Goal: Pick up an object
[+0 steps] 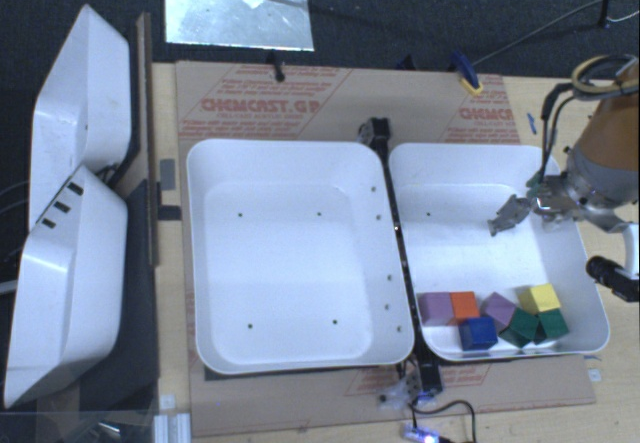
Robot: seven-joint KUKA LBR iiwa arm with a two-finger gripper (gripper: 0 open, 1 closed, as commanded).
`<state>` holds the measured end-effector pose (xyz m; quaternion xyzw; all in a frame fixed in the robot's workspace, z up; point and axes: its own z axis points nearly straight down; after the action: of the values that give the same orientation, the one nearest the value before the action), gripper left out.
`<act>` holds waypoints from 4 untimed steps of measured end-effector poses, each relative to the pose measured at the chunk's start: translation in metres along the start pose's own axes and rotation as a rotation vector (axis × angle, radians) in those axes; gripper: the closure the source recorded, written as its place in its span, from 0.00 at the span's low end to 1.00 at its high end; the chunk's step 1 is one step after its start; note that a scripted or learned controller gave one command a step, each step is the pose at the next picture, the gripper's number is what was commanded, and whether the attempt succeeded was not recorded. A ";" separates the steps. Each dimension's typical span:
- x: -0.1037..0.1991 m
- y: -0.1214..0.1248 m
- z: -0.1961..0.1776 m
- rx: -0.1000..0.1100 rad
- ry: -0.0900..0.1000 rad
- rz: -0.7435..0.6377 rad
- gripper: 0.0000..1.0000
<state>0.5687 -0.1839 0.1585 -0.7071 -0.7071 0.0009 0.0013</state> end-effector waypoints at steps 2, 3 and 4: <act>-0.010 0.001 0.042 -0.005 -0.001 0.000 1.00; -0.013 0.004 -0.021 -0.009 -0.002 -0.001 1.00; -0.013 0.005 -0.049 -0.006 -0.001 -0.001 1.00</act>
<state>0.5734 -0.1970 0.2072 -0.7069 -0.7073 -0.0008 -0.0014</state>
